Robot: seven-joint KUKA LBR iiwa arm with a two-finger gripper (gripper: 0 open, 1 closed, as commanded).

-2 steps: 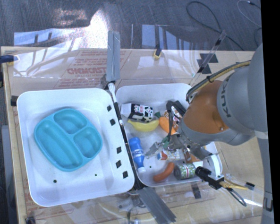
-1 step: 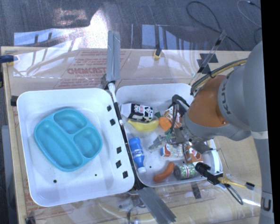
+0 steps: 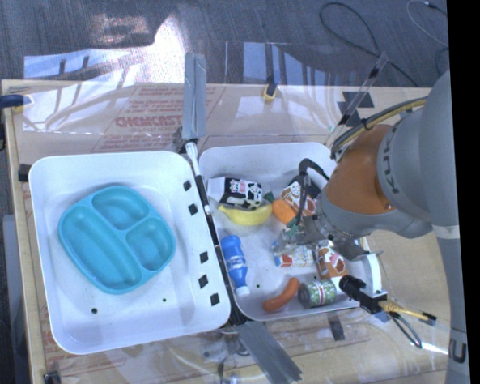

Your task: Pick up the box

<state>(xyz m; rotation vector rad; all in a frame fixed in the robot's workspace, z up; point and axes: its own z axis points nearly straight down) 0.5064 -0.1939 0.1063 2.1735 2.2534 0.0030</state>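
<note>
A turquoise three-compartment plastic plate (image 3: 116, 237) lies in the left white bin (image 3: 53, 320); what seems a yellow banana (image 3: 245, 215) lies in the right white bin (image 3: 238, 159).

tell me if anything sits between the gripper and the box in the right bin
Nothing clearly does. The gripper is low in the right bin, and the box with the black and white print lies to its upper left, resting against the banana.

Red "CHEMCAST" lettering on the bench sheet (image 3: 150, 119) behind the bins.
</note>
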